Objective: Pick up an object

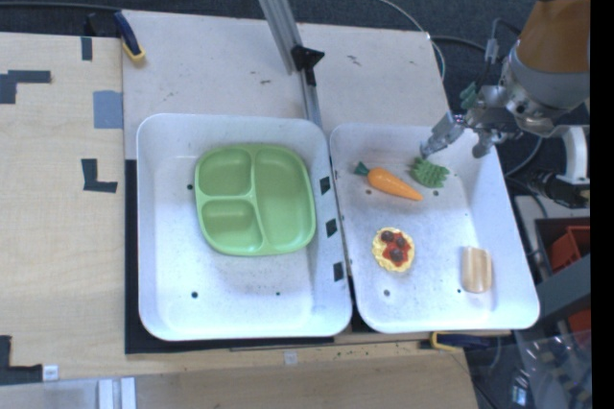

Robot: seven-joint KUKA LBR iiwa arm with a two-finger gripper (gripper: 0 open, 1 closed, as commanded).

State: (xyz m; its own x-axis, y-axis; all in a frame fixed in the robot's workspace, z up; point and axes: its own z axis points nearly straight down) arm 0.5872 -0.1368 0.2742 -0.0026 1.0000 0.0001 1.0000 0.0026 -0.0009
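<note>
**Jaws low over the green toy in the right bin**

The grey arm (pixel 537 61) reaches in from the right, and its jaws (pixel 434 148) sit at the far side of the right bin (pixel 508 234), tips just above or touching a small green leafy toy (pixel 431 172). From this angle I cannot tell whether they stand wide, narrow or closed on anything. Just left of the green toy lies a toy carrot (pixel 393 183), its green top pointing left. Nearer the front rest a small round tart with red topping (pixel 394 250) and a tan bread roll (pixel 475 269), well apart. The left bin (pixel 163 282) holds a green divided plate (pixel 255 199). Both bins sit side by side on the counter (pixel 211 61).
</note>
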